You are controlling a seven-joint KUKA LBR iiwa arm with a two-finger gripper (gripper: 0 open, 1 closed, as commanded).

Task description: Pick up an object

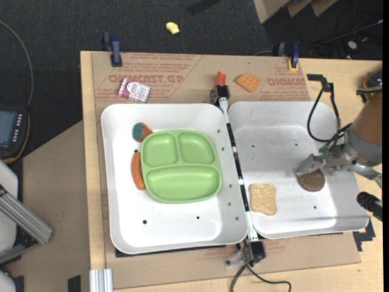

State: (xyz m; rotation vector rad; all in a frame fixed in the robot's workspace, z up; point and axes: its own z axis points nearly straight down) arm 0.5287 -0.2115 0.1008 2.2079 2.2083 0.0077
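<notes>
In the right bin (279, 126) a brown round cookie-like disc (312, 180) lies near the right side, and a tan slice of toy bread (264, 199) lies at the front left corner. My gripper (314, 163) hangs directly over the brown disc, its tip just above or touching the disc's top edge. In the left bin (121, 181) sits a green divided plate (180, 165), with an orange carrot-like piece (138, 170) along its left side and a small teal and red toy (141, 131) at its upper left corner.
A pink and white packet (134, 89) and a tan cracker (247, 82) lie on the cardboard behind the bins. A black cable (316, 111) loops over the right bin's back right. Blue clamps (113, 48) hold the board's rear edge.
</notes>
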